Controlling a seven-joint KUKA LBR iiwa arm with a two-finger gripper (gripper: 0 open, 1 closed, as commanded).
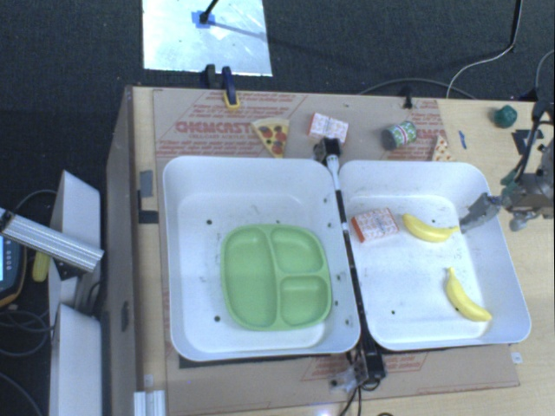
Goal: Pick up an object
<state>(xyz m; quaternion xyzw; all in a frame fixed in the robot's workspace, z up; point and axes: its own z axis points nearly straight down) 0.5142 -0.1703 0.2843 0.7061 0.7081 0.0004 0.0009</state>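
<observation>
banana (428,229) beside the claw (479,211), claw's grip state unclear, arm cut off

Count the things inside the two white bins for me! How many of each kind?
Bananas: 2, one near the gripper, one lower down.
Small red and white box: 1.
Green divided plate: 1.
Total: 4.

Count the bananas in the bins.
2, both in the right bin: one banana at its middle near the gripper, the other banana toward the front right. None seems hidden.
</observation>
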